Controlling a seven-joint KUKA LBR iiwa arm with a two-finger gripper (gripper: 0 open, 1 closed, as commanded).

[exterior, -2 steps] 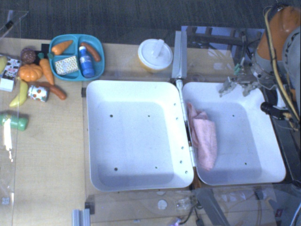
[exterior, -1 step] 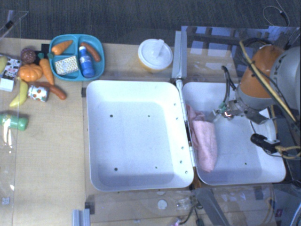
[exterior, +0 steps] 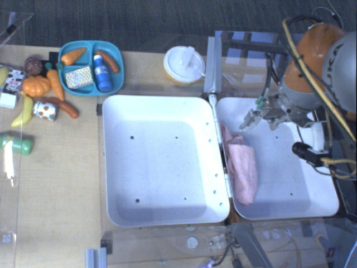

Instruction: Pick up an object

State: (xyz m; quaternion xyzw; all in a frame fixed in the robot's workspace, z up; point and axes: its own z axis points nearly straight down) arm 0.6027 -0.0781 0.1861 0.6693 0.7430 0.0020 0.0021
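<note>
Now | arm (exterior: 312,54) over right bin (exterior: 290,205) | claw (exterior: 257,116) open, near pink cloth (exterior: 242,169)

Both bins (exterior: 162,161) plain white w/ small dark dots. Cloth (exterior: 242,169) in the right bin pale pink. Divided plate (exterior: 92,66) at 10 o'clock is turquoise, holding an orange carrot (exterior: 73,55) & blue bottle (exterior: 102,73). Lidded cup (exterior: 184,64) at 12: white over yellow. Arm (exterior: 318,54) grey w/ orange band.

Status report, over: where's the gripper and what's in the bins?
Gripper over right bin, fingers spread, holding nothing. Pink cloth against that bin's left wall. Nothing between them.
</note>
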